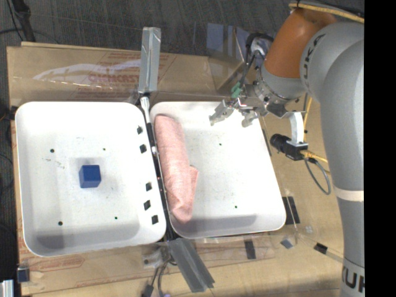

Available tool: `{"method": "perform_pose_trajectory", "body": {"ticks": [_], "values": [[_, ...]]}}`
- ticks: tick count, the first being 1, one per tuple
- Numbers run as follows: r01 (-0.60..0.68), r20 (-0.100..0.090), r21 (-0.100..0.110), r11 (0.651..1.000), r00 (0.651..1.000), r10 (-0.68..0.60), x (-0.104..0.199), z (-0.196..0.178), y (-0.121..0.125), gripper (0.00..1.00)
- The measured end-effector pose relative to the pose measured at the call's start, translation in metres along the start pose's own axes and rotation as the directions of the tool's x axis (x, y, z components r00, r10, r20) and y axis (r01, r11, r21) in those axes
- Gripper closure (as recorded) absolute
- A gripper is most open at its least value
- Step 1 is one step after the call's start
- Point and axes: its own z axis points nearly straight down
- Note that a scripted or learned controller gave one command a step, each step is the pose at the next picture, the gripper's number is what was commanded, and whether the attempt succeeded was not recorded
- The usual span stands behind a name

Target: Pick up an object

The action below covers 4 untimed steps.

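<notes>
Camera view: gripper (234, 114) hangs open and empty over the right bin's (260, 184) top edge. Looks like the approach step. The pink cloth (174, 166) lies below-left of it, so next it'd need to swing over and drop.

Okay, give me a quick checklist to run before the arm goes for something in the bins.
1. Target in view: ok. A pink cloth lies along the left wall of the right bin; a blue block sits in the left bin.
2. Hand free of load: ok, nothing sits between its fingers.
3. Fingers spread: ok, they look open.
4. Hand over a target: not ok, it hangs at the right bin's top edge, apart from the cloth.
5. Room around cloth: not ok, it hugs the wall.
6. Block upright and apart from walls: ok.
</notes>
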Motion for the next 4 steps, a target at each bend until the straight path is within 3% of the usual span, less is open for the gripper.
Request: {"method": "perform_pose_trajectory", "body": {"ticks": [1,2,3,4], "values": [[0.042,0.001,-0.002,0.999,0.999,-0.042,0.041,0.124,-0.019,0.00],[0.097,0.001,-0.003,0.995,0.995,-0.097,0.055,0.124,-0.098,0.00],[0.205,0.003,-0.004,0.979,0.979,-0.205,0.072,0.124,-0.122,0.00],[0.212,0.002,-0.003,0.977,0.977,-0.212,0.073,0.115,-0.121,1.00]]}}
